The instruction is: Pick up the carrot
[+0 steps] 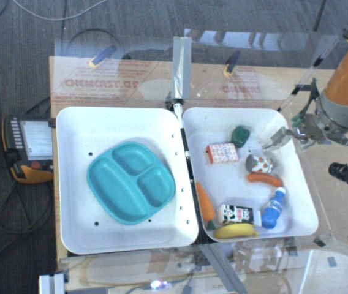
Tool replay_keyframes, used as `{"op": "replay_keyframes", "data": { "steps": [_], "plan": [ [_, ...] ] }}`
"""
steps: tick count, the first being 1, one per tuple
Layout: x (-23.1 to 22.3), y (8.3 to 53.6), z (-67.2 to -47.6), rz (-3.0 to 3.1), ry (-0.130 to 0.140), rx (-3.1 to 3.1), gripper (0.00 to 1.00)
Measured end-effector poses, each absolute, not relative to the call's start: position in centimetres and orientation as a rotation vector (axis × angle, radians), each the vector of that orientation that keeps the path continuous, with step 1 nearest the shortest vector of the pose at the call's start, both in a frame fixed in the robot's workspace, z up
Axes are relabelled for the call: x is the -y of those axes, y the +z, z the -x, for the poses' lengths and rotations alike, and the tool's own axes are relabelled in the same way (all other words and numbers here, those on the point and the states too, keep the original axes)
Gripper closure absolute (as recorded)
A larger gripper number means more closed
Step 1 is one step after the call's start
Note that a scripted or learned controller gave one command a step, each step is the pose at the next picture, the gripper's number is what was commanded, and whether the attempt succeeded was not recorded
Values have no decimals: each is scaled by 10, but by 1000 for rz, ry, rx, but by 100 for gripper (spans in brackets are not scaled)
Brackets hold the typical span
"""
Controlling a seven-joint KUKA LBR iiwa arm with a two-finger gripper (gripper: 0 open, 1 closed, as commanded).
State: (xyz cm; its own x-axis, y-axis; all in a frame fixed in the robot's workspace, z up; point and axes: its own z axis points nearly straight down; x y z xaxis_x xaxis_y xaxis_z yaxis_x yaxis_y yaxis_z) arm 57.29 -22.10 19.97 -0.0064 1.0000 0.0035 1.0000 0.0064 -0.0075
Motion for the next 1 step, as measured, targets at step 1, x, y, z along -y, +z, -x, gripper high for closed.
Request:
{"op": "replay_keyframes", "data": {
  "steps": [1],
  "plan": [
    [223, 163, -583, 2231, 12, 2204, 0]
  ]
}}
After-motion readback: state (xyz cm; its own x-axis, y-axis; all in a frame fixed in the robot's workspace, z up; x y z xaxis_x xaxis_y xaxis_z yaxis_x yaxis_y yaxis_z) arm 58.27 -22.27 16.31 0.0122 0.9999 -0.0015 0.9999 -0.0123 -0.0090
